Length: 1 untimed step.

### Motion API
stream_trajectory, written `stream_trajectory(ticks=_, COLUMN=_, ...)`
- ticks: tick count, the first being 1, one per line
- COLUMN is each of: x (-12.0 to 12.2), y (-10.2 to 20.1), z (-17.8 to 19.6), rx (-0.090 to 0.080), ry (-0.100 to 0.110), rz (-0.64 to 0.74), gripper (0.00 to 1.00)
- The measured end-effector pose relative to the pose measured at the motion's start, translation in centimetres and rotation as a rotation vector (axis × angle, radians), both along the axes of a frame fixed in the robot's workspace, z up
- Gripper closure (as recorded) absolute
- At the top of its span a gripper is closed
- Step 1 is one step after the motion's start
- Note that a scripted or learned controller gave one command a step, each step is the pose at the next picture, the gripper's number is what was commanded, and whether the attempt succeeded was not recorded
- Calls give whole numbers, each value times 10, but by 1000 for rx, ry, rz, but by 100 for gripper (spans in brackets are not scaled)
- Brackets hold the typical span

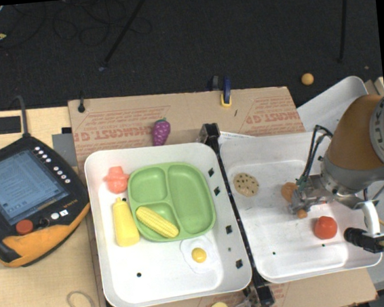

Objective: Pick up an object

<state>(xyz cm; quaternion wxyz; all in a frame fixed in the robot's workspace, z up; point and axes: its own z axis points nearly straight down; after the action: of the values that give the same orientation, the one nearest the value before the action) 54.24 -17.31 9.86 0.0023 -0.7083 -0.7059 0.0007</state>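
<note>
Two cardboard flaps [175, 119] read "CHEMCAST"; fingers [299, 203] in the right bin [284, 255], spread unclear.

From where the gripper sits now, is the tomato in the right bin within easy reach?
Probably yes. The tomato lies in the open on the right bin's floor, just beside the gripper, with nothing between them.
</note>
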Motion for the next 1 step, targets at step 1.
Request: stream_trajectory(ticks=1, x=3, y=4, z=44, rx=-2, ry=-5, rz=3, gripper=100)
